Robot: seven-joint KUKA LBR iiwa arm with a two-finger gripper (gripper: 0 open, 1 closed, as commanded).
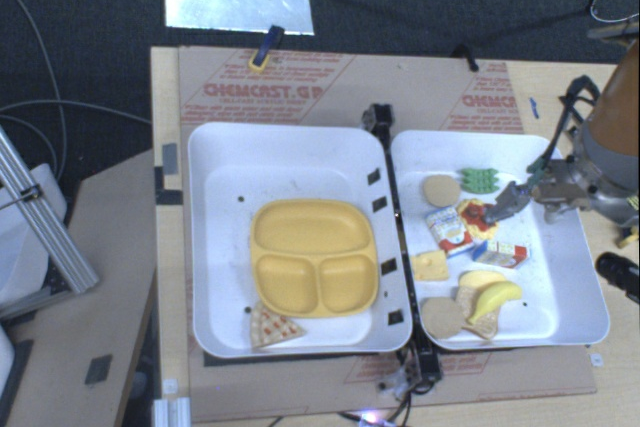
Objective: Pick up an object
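White right bin (575, 310) holds toy food at centre-right of frame. Gripper (507, 202) low among it, reaching in from right; whether apart or together, cannot tell. Red item (473, 212) just left of tip, carton (449, 228) lower-left, banana (496, 296) below. Yellow tray (314, 255) in left bin. Room tight.

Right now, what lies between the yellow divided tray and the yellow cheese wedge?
In the camera view, the touching rims of the two white bins separate the yellow divided tray from the yellow cheese wedge.

Glossy yellow plastic tray (314, 255), smooth white plastic bins (290, 155), matt cardboard (300, 80).
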